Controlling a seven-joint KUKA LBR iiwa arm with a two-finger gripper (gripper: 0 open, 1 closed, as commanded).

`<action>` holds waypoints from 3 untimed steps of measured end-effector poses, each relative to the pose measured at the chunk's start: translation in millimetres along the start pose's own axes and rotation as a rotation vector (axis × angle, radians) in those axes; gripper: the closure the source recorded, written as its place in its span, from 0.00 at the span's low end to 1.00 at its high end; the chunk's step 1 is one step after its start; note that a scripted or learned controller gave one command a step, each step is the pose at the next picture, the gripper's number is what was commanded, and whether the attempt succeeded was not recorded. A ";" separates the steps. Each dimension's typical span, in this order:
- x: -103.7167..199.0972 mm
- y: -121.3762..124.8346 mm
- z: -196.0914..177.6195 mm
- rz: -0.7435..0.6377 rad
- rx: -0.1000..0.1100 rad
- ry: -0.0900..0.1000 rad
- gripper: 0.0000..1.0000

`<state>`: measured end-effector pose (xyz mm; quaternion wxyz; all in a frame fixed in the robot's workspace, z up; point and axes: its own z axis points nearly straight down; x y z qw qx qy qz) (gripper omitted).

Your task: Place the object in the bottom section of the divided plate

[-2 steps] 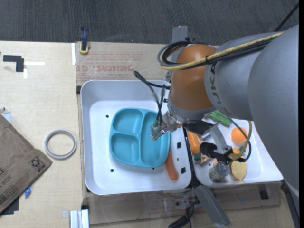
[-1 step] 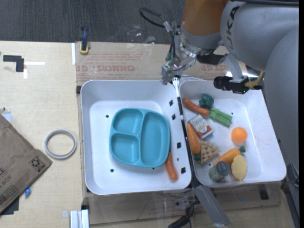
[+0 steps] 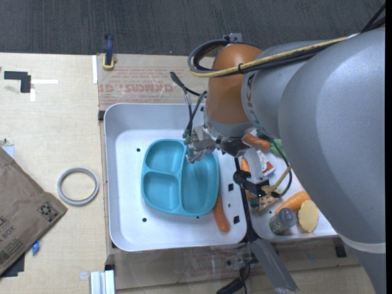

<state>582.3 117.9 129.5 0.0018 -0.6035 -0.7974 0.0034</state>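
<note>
A: Camera view. Pincer (image 3: 192,154) sits over the top right rim of the blue divided plate (image 3: 177,185) in the left bin (image 3: 119,164); whether it holds anything, cannot tell.

B: Object?

A: Orange sausage-like piece (image 3: 221,217) lies in the bin, touching the plate's lower right edge.

Bulky smooth grey arm (image 3: 331,121) with glossy orange band (image 3: 229,81), black and yellow cables (image 3: 208,57) looped on top (dark claw (image 3: 195,149) below).
</note>
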 end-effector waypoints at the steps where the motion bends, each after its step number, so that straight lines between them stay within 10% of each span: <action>1: 3.2 -69.0 -32.5 0.025 0.001 0.001 1.00; 2: -76.5 -129.8 -70.1 -0.324 -0.002 0.002 1.00; 3: 28.5 -100.8 -26.2 -0.469 0.001 0.001 1.00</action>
